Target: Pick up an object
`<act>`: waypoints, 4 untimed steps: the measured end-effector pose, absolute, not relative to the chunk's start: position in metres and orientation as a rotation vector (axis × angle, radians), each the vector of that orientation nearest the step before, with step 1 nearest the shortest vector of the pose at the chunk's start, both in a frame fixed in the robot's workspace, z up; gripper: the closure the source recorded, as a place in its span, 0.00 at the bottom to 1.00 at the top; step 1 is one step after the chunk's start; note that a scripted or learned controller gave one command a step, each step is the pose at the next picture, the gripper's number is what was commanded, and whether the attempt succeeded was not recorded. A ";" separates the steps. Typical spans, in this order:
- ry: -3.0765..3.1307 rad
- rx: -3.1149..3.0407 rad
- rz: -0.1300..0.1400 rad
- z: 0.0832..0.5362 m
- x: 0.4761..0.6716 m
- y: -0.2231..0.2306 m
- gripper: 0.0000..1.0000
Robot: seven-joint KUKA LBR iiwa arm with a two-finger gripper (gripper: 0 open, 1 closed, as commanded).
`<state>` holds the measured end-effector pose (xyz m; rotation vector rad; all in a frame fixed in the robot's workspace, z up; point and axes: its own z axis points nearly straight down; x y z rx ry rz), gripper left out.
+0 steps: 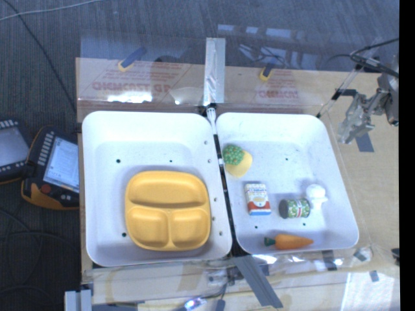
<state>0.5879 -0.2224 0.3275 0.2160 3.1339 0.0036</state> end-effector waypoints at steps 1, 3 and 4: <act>3.139 0.196 0.006 0.293 0.617 -0.135 1.00; 2.996 -0.936 0.007 0.399 0.605 -0.180 1.00; 2.983 -0.989 0.011 0.294 0.620 -0.087 1.00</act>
